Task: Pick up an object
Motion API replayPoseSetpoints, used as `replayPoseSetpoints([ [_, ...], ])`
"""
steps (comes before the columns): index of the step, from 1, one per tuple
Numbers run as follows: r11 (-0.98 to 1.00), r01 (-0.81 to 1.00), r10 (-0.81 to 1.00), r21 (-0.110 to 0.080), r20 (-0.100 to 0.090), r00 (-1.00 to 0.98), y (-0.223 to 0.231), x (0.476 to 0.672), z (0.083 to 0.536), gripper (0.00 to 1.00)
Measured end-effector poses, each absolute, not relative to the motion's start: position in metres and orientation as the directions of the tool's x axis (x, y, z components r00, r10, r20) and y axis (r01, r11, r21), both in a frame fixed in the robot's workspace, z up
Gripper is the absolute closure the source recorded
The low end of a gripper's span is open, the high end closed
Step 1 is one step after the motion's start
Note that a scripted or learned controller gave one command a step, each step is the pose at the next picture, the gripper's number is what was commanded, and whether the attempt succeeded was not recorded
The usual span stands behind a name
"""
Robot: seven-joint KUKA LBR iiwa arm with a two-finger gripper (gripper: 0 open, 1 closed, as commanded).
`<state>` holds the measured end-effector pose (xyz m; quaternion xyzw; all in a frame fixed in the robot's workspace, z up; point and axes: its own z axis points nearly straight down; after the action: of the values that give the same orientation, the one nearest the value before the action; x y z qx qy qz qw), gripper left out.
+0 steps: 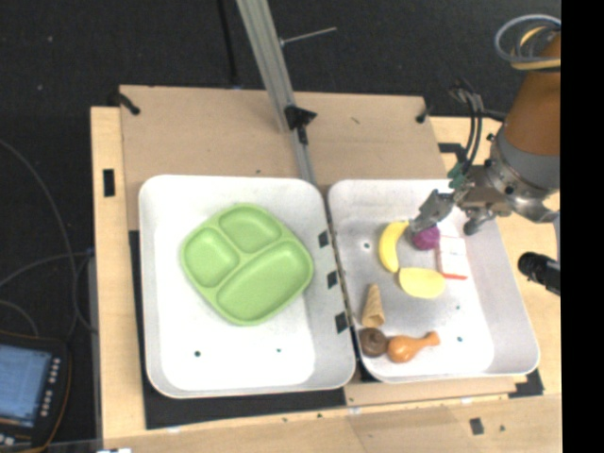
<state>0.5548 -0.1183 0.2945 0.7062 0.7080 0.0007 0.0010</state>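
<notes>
Arm: single unit, grey casing, rounded segments. Orange band above the wrist, broad and smooth. Grey wrist housing below the band, curved. Thin dark cables looped alongside the wrist. Pale ring-shaped part at the upper end. Tool: grey metal, two slim fingers on an angular bracket, small green mark near its base.
</notes>
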Motion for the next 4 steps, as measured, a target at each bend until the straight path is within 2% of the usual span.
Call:
replayPoseSetpoints([
  [1, 0.002, 1.0, 1.0, 0.003, 0.0, -0.002, -0.118, 0.555, 0.295, 0.0],
  [3, -0.001, 1.0, 1.0, -0.003, -0.001, 0.001, -0.114, 0.547, 0.208, 0.0],
  [4, -0.002, 1.0, 1.0, -0.004, -0.001, 0.002, -0.11, 0.554, 0.15, 0.0],
])
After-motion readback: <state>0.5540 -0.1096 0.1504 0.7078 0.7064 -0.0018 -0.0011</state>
